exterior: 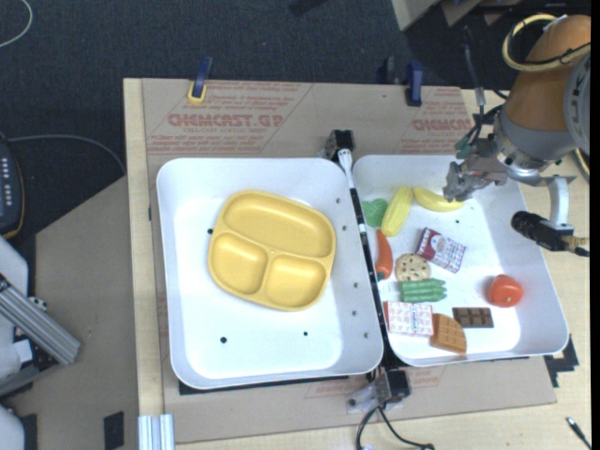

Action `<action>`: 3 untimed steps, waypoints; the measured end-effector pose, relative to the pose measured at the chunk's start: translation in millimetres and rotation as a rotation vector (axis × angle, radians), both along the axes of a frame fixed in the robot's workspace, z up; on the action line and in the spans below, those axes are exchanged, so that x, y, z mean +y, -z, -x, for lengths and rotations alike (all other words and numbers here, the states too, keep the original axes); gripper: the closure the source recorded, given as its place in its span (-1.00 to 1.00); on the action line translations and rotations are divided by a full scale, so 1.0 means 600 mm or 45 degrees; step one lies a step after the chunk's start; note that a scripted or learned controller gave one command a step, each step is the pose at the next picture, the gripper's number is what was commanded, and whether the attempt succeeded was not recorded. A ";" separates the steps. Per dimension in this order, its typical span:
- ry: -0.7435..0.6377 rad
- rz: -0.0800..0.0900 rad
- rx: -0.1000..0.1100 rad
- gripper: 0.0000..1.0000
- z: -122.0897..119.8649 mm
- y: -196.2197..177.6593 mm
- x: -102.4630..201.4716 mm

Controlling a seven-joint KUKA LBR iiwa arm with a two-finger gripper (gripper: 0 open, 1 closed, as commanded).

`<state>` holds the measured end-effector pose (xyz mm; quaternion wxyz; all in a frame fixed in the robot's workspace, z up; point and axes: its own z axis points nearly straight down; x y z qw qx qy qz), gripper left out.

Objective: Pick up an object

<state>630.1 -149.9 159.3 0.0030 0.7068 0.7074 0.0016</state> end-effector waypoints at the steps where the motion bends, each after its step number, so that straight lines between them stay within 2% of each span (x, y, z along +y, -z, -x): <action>1: -0.001 0.000 -0.002 1.00 0.001 -0.099 0.015; 2: 0.000 -0.001 0.003 1.00 0.000 -0.110 0.015; 3: -0.003 -0.005 0.013 1.00 0.060 -0.113 0.099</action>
